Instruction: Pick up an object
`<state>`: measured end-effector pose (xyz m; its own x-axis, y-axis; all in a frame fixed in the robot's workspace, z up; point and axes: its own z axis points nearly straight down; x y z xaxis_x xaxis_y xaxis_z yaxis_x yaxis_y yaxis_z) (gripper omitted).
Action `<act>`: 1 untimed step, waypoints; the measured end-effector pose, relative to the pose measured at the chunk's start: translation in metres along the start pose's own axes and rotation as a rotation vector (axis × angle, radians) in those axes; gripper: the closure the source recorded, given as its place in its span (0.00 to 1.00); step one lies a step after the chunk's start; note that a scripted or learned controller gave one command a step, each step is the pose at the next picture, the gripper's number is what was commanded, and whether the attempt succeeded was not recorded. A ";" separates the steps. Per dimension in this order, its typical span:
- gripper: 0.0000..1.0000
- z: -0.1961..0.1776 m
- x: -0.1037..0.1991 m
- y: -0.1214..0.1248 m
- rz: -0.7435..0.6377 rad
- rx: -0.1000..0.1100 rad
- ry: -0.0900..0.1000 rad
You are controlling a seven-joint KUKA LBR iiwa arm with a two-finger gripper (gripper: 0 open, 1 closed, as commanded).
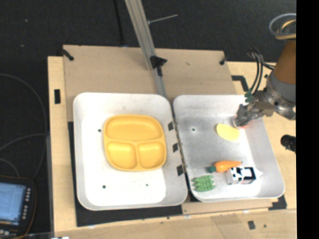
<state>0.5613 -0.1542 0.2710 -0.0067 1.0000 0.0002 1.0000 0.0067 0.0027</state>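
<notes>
Gripper [242, 118] hangs low over the right bin [199, 113], near that bin's far right side, at the end of the grey arm [279, 91] that comes in from the right; whether it is apart or together cannot be told from this slant. Its tip sits at the upper right edge of a flat yellow piece [228, 132], touching it or just above it, and nothing shows between its tips.

Largest on the surface [124, 68] are the two white bins side by side. The left bin [89, 188] bears a yellow tray [134, 142] with three compartments, one long and two small, lying near its middle.

In the right bin, the yellow piece lies right of centre, its long axis running from upper left to lower right. Nearer the front edge lie three things close together: a black-and-white block [242, 175], an orange carrot [228, 166] just above and left of it with its long axis roughly left to right and its green end pointing left, and a small green item [203, 183] further left, near the front corner. These three lie well apart from the gripper.

A metal post [142, 26] slants over the bench behind the bins.
</notes>
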 end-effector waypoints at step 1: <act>1.00 0.012 0.056 -0.003 0.000 0.001 0.000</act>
<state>0.5583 -0.0982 0.2590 -0.0066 1.0000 -0.0001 1.0000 0.0066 0.0020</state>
